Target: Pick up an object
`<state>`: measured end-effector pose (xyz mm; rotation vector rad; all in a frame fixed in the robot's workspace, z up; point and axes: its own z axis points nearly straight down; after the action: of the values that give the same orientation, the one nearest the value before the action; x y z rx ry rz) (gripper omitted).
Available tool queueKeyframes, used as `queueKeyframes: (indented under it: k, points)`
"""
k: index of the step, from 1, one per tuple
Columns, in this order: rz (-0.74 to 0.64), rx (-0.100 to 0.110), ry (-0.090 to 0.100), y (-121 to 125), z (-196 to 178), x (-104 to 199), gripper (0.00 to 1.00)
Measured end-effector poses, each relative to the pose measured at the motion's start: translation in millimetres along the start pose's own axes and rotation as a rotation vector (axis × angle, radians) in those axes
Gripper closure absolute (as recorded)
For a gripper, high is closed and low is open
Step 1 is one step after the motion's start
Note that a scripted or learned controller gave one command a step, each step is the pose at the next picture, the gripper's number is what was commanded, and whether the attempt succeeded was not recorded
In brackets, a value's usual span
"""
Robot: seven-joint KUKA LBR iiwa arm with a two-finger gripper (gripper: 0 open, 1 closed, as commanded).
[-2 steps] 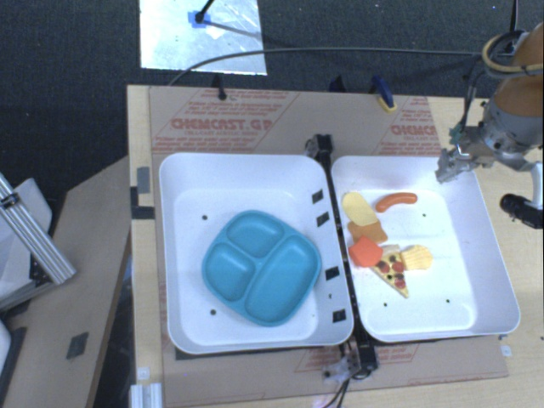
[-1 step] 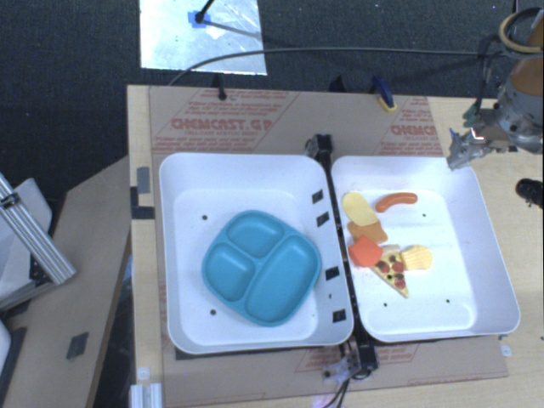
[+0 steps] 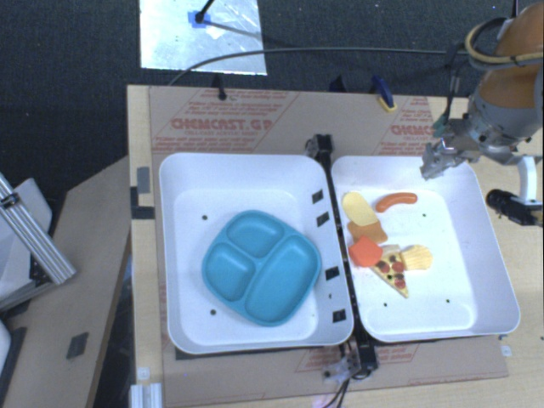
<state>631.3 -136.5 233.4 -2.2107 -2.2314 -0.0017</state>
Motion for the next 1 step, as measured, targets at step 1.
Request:
queueKeyframes:
  k: [1]
  points:
    - [0.0, 0.0, 0.0, -15.3, 6.8, 42.5, 1.0]
